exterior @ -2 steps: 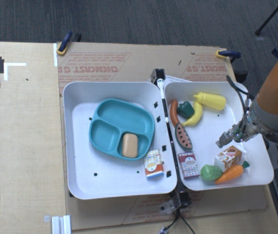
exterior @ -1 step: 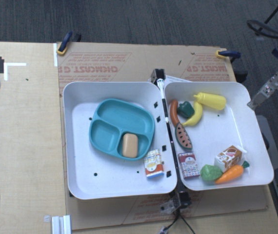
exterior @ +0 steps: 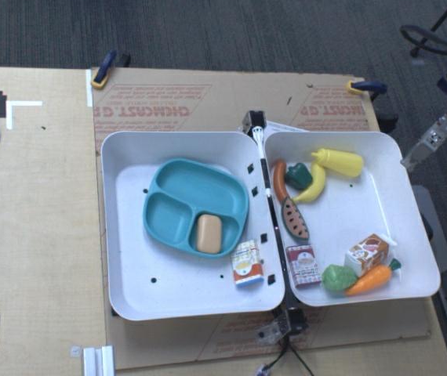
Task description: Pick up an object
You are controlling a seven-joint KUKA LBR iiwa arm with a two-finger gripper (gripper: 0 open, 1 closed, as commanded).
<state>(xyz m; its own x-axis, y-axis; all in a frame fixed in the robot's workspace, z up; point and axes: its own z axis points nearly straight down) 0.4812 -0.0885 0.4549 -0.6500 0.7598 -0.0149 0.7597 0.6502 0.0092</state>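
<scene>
Approach step: gripper (exterior: 412, 157) hangs off the right bin's (exterior: 412, 210) far edge, jaws' state unclear; next, descend toward the mustard bottle (exterior: 338, 161).

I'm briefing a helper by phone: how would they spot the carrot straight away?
Look in the right bin, down at its near right corner. The carrot lies there between a green leafy vegetable and a small orange carton. It is the one tapered, bright orange piece with a green tip.

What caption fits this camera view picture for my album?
Teal divided plastic plate holding a tan bread roll in the left white bin; toy foods fill the right bin.
</scene>
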